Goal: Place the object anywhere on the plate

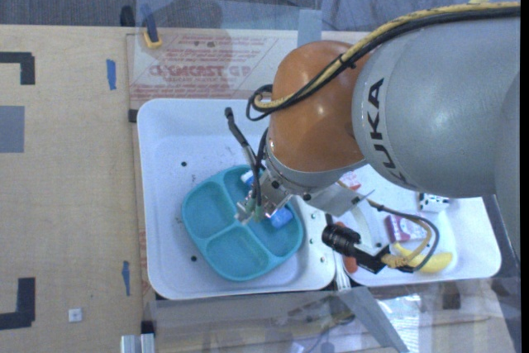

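Bright even overhead light, soft shadows, mild blur, low resolution

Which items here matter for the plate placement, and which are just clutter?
Job:
- end effector, low over the plate
- blue divided plate in the left bin
- small blue object beside the end effector at the plate's right side; can't tell if it is held

Lying about, in the right bin:
- yellow banana-shaped thing
- white dotted cube
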{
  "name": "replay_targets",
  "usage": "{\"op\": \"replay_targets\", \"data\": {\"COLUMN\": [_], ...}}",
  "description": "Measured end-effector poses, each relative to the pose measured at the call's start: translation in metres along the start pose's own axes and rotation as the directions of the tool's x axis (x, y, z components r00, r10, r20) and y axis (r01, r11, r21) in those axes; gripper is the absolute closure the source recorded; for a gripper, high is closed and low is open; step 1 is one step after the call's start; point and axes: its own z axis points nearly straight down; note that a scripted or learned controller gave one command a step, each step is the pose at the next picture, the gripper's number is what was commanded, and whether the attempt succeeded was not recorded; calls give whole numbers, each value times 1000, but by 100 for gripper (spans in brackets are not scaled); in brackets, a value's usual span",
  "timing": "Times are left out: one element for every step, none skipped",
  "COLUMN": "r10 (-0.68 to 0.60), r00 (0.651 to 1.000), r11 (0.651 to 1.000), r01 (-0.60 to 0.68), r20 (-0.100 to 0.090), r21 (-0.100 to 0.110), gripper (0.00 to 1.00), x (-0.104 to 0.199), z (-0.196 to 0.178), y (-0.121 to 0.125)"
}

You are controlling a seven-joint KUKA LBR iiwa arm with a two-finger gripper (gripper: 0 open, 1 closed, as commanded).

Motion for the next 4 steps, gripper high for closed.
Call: {"op": "replay_targets", "data": {"r10": [-279, -120, -322, -422], "r00": [960, 993, 947, 906], "r11": [960, 993, 947, 906], "r01": [279, 120, 322, 422], "r20": [4, 1, 4, 3], "r21": [-5, -1, -3, -3], "gripper": [100, 100, 100, 100], "x": [24, 1, -20, 38], "z": [-11, 87, -181, -46], "y": [37, 1, -12, 44]}}
